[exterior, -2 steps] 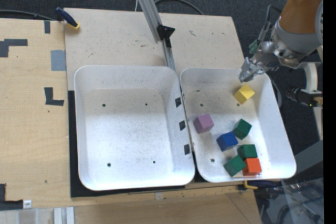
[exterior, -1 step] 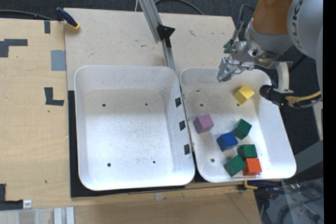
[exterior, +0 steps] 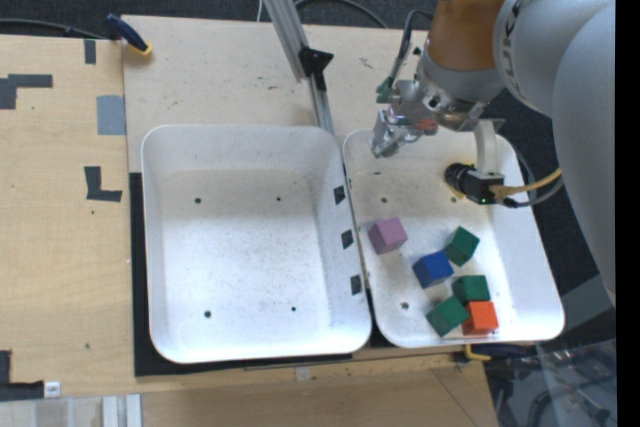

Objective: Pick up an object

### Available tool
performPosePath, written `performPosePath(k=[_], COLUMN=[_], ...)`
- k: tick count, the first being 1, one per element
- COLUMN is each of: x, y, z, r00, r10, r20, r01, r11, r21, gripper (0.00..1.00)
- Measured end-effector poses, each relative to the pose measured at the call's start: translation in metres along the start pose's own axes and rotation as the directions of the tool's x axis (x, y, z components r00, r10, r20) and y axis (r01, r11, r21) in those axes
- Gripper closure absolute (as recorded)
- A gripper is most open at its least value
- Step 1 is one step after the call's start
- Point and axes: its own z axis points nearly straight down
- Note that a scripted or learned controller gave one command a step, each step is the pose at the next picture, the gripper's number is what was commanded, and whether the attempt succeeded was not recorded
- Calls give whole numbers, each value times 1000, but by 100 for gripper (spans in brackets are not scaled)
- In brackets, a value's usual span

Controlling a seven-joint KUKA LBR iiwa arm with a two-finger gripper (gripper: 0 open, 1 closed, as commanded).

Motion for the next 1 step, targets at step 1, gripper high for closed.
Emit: performPosePath(k=[1], x=[61], y=[3], z=[8], r00=[1000], r10=[-1], r20=[0], r01=[1], r11=[1000], r21=[-1], gripper=[100])
